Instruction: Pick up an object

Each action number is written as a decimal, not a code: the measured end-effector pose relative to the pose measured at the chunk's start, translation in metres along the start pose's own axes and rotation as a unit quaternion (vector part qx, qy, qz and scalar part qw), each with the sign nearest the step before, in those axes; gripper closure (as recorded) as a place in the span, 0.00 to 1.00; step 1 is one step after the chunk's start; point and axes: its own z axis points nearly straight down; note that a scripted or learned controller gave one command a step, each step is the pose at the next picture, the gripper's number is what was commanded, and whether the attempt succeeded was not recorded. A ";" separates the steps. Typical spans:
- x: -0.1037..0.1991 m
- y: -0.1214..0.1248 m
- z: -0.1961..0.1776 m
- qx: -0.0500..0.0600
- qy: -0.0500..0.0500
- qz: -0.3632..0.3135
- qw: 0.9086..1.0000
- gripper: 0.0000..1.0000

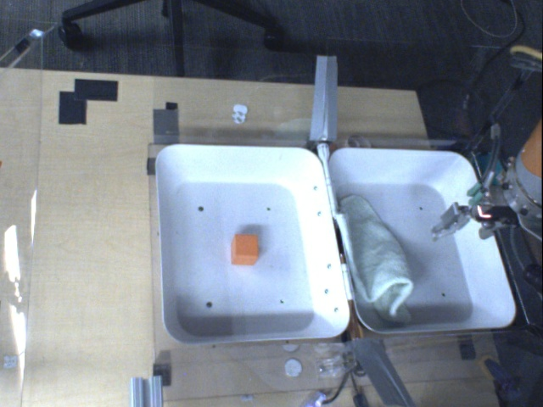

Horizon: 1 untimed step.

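A small orange cube sits near the middle of the left white bin. A rolled pale green-white cloth lies lengthwise along the left side of the right bin. My gripper hovers over the right side of the right bin, to the right of the cloth and apart from it. Its fingers are spread open, with nothing between them.
A grey metal divider post stands behind the seam between the bins. The wooden bench extends to the left, with black tape marks at its back. A chair base rests on the dark floor beyond.
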 end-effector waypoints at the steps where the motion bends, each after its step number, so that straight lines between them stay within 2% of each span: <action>1: -0.034 0.007 0.156 -0.003 -0.001 0.082 0.997 0.00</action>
